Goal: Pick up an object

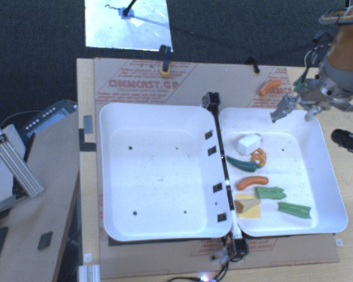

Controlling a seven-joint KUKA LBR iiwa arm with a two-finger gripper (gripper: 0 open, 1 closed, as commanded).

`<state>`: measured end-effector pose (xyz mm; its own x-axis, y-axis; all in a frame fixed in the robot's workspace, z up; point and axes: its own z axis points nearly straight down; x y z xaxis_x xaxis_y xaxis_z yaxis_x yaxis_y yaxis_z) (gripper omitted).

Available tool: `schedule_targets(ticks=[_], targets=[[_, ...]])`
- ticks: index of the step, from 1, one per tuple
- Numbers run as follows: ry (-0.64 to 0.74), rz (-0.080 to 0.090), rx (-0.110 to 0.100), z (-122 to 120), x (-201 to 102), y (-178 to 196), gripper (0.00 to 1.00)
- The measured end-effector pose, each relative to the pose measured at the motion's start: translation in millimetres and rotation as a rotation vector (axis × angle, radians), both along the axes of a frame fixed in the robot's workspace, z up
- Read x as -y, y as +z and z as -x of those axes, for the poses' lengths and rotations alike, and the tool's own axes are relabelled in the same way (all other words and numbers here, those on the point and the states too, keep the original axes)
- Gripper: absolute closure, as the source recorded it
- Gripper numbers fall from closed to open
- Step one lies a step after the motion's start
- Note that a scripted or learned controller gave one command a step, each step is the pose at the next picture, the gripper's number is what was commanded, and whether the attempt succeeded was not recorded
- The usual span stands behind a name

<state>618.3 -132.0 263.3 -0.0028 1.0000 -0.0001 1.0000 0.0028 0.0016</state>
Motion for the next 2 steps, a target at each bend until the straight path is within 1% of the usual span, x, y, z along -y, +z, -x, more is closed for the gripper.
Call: schedule_targets(ticks=[1,2], targets=[[0.003,0.0,0.004,-1,0,11,1.0],[0.005,0.003,0.018,-53,-17,136,1.0]])
